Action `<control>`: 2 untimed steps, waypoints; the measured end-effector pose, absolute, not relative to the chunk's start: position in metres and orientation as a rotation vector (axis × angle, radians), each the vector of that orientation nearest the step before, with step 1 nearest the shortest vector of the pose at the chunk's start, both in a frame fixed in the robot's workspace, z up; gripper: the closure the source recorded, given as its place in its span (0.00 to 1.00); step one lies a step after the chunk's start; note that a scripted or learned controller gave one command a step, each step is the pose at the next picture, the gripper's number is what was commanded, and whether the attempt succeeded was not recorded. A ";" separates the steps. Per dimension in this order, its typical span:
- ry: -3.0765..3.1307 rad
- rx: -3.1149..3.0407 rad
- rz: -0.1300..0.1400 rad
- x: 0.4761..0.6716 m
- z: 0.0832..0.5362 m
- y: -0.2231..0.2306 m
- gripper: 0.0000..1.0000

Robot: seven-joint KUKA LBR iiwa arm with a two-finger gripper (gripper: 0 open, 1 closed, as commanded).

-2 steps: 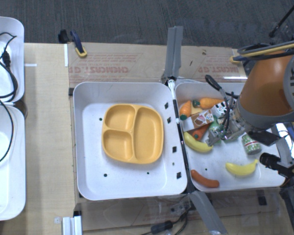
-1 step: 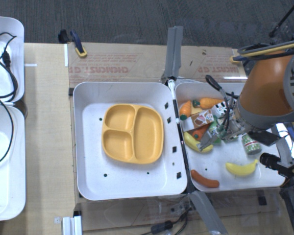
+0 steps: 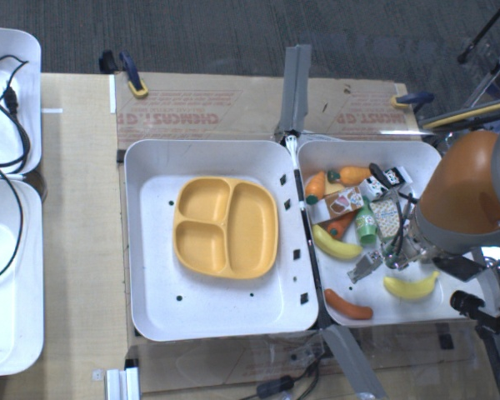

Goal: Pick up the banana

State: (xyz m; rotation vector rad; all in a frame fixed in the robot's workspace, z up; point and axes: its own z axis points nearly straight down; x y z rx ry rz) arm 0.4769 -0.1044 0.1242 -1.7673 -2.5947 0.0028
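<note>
My pincer [image 3: 382, 261], grip state indeterminate, hovers beside the banana [image 3: 337, 246] to its left: judged light, smooth, curved; best grasped mid-body.

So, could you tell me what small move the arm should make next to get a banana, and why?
Probably shift the hand slightly right and down over the nearer banana. The hand sits between two bananas in the right bin, holding neither; the other banana lies crowded against other items.

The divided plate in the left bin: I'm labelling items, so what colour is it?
Plain yellow-orange, no pattern. The divided plate shows clearly in the camera view.
</note>
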 end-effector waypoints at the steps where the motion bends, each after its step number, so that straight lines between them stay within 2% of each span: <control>1: -2.733 -1.550 0.002 0.548 0.091 -0.108 0.00; 2: -2.731 -1.553 0.002 0.548 0.100 -0.110 1.00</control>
